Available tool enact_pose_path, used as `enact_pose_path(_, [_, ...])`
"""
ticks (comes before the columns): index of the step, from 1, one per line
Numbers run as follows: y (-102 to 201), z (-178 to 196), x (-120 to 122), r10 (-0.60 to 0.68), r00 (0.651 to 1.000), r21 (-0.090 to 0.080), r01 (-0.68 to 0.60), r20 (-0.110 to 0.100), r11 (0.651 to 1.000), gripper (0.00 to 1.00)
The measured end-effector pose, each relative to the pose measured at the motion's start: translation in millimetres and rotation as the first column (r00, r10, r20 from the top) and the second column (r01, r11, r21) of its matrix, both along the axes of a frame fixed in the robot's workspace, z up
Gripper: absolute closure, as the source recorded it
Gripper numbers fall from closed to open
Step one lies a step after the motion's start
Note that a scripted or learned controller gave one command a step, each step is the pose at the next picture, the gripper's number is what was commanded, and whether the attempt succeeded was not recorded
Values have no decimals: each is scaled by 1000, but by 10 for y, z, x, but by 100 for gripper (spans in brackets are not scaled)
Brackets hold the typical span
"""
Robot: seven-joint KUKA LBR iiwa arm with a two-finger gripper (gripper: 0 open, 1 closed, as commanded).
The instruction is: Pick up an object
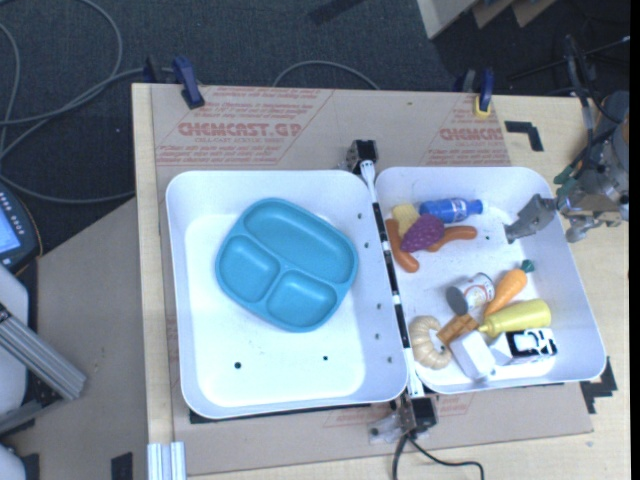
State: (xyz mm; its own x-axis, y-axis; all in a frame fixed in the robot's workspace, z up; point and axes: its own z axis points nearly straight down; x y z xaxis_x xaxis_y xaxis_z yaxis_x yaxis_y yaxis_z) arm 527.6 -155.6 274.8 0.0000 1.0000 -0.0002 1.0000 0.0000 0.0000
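Currently — Gripper (528,220): seen at the frame's right edge; finger state could not be told.
Objects: blue bottle (450,208), carrot (506,287) lay in right bin (580,298).
Advice: an isolated item should be targeted.

My bench (290,133) is a tan board printed with red lettering, held by blue clamps (186,80) along its far edge. Two shallow white bins lie directly on it, touching side by side: the left bin (200,298) and the right bin (575,298), with black brackets joining them at the seam.
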Motion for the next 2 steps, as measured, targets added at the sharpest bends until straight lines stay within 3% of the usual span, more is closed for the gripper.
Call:
enact_pose_path(1, [349,-1319,-257,1,1000,6,-1,-15,1000,0])
enact_pose_path(2, [404,-1938,-122,0,1000,2,0,-5,1000,0])
